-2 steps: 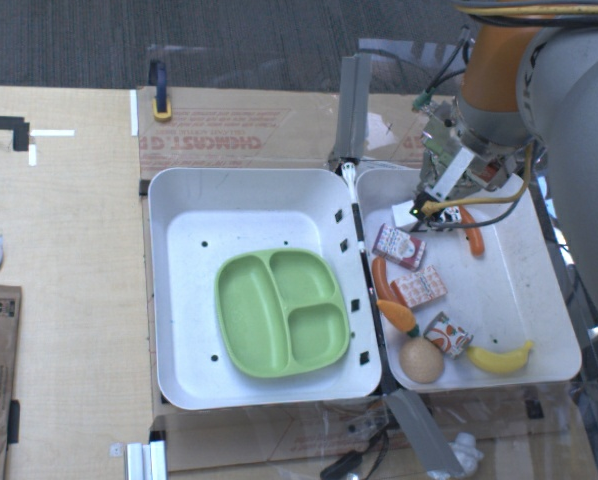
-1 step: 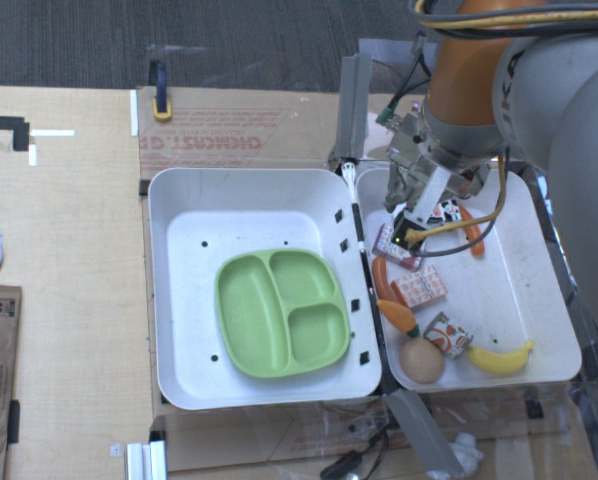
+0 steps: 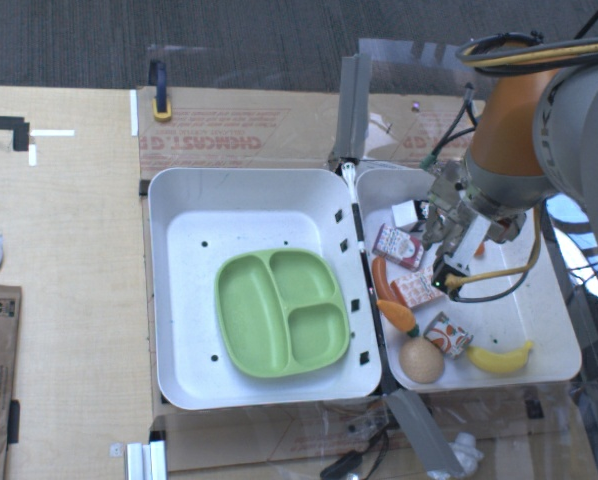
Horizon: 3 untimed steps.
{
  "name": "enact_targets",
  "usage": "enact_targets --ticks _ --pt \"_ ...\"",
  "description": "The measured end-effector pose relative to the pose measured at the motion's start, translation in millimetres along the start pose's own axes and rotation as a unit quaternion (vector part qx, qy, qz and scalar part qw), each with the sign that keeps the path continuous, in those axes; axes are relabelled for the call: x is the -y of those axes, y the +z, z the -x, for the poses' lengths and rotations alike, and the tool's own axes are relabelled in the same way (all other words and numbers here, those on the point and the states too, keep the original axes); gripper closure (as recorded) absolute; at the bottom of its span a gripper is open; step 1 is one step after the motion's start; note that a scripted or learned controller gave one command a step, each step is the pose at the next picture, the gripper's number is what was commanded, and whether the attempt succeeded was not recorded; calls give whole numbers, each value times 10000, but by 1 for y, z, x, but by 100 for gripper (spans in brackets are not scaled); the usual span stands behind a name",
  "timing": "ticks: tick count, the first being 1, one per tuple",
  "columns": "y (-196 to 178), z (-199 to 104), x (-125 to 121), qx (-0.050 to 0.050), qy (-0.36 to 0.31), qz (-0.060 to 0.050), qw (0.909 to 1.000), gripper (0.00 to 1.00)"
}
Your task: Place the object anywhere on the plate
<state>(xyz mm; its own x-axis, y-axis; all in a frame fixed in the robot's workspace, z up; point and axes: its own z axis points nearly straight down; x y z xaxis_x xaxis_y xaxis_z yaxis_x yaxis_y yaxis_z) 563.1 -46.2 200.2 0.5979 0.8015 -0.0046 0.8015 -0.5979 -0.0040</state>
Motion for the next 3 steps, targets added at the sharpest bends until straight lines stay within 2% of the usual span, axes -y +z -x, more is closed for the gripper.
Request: enact_targets --ticks 1,2,3 --pt "-39 -68 -44 -11 -776 20 9970 100" --pt "-22 -38 -81 -5 -310 11 9995 100" --pt "3 -31 -63 -7 -364 7 9993 100"
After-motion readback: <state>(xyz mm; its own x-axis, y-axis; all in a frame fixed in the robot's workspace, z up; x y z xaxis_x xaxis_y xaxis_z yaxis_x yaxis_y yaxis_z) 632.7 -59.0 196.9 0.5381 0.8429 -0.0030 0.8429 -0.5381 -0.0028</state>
